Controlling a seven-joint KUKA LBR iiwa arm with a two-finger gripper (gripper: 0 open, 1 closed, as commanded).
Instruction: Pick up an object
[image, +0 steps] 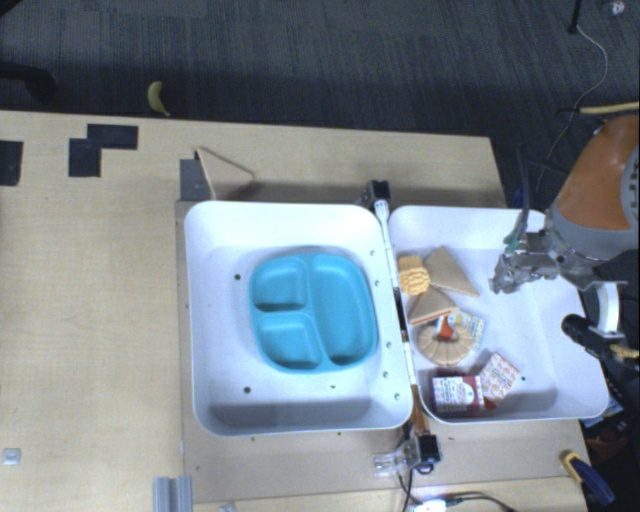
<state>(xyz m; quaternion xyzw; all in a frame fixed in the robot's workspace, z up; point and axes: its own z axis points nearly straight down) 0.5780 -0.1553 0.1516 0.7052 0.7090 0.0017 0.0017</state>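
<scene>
The hand (510, 272) sits at the right of the frame, over the upper right part of the right bin (560, 330), at the end of the grey arm with its orange band (600, 185) coming in from the right edge. Whether it is spread or pressed together cannot be told from this slant; nothing is seen between its tips. It hangs just right of the objects, apart from them.

Those objects lie along the left side of the right bin. Nearest the hand is a tan wedge-shaped piece (452, 272), with a small yellow ridged piece (412, 274) to its left against the bin's wall. Below them is a second tan wedge (430, 306) overlapping a round clear-wrapped item (450, 338) with orange and red marks. Lower still, near the bin's bottom edge, lie a dark red packet (456, 393) and, touching its right side, a white and red packet (499, 379).

The left bin (220, 300) holds a blue divided tray (312, 310) with three compartments, lying flat near its middle. Both bins rest on the pale wooden table (90, 330), which carries black tape marks (98, 146) at the upper left of the frame.
</scene>
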